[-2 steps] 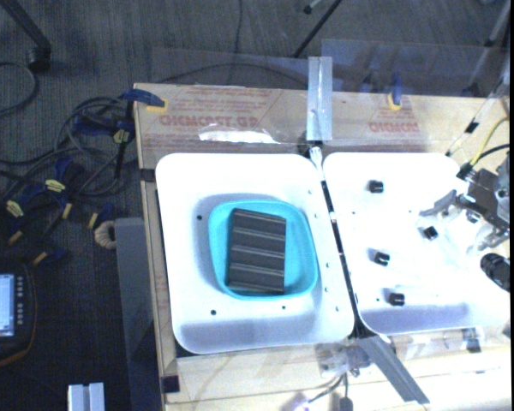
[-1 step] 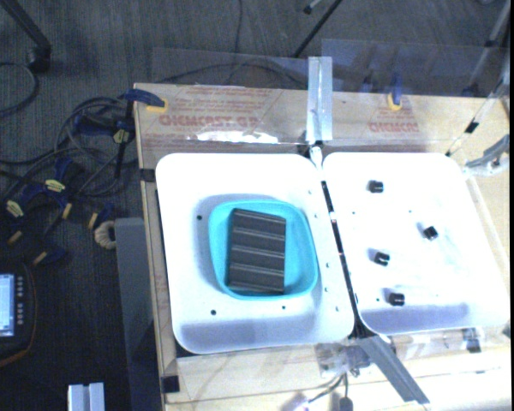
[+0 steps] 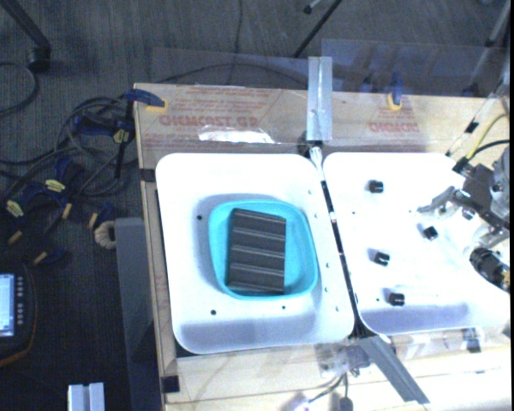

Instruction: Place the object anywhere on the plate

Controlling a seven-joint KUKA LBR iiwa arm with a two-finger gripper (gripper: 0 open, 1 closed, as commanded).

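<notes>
while the dark ribbed rectangular block (image 3: 257, 251) lies lengthwise on the turquoise plate (image 3: 304, 259), the pincer (image 3: 463, 199) sits far right; its opening cannot be told.

block (image 3: 257, 251): dark grey, ridged | plate (image 3: 301, 268): cyan | 2 bins (image 3: 180, 315): white | studs (image 3: 375, 187): black

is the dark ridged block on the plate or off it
On it: the dark ridged block lies flat inside the blue plate, in the left bin.
</notes>
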